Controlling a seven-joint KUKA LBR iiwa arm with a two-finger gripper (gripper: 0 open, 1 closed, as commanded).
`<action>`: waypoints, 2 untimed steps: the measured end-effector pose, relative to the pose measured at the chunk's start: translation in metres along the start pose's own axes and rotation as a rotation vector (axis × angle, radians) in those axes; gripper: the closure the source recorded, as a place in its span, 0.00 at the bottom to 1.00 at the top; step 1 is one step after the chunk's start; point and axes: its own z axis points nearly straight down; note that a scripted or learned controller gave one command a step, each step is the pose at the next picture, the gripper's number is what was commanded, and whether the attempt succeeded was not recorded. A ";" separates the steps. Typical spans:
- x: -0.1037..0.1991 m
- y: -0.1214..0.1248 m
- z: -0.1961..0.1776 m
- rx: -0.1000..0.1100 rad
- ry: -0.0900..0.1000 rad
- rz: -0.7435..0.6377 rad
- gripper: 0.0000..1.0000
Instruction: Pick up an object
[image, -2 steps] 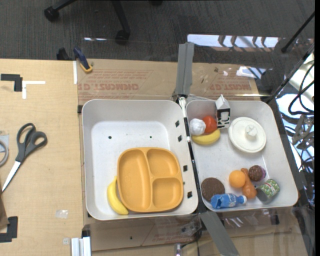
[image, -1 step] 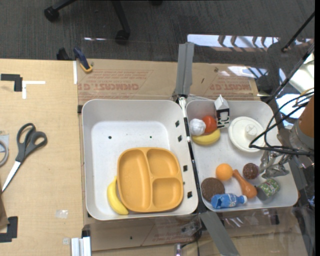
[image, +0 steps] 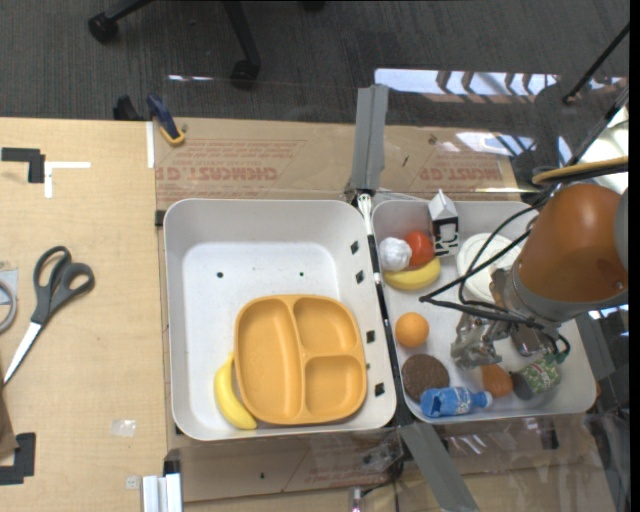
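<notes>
My gripper (image: 476, 350) hangs low in the right bin (image: 585, 400), under the arm's orange band (image: 575, 245). It sits just above and left of a small orange-brown object (image: 496, 379). A blue bottle (image: 452, 402) lies at the bin's front, beside a brown round disc (image: 425, 373). To the gripper's left sits an orange ball (image: 411, 329). A green patterned object (image: 541, 377) lies to its right. Farther back are a yellow banana (image: 415, 276), a red and white item (image: 405, 251) and a small black-and-white carton (image: 443, 221).
The left bin (image: 190, 300) holds a yellow divided plate (image: 300, 358) with a second banana (image: 229, 395) partly under its left edge. Scissors (image: 45, 295) lie on the wooden bench at the left. Black cables (image: 480, 265) trail from the arm over the right bin.
</notes>
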 end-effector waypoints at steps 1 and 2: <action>0.003 -0.058 -0.250 0.002 -0.002 -0.045 1.00; -0.044 -0.096 -0.319 0.003 -0.004 -0.484 1.00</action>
